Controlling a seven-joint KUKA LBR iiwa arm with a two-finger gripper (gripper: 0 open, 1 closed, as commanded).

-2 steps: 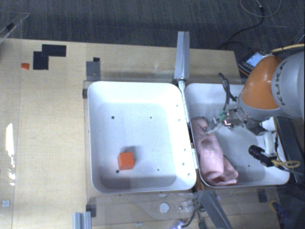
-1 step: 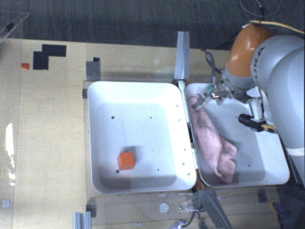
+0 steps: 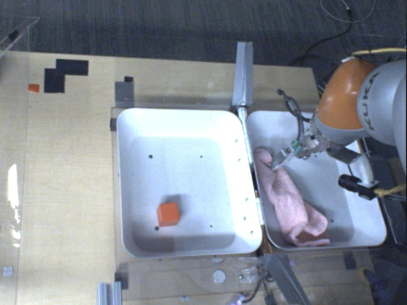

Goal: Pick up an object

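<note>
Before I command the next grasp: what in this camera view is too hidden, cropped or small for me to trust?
- Gripper: too small and blurred in the camera view to tell its finger state or whether it touches the pink cloth.
- Right bin: its upper right part is hidden by the arm.
- Arm: cut off by the right edge.
- Orange block in the left bin: plain, nothing hidden.
</note>
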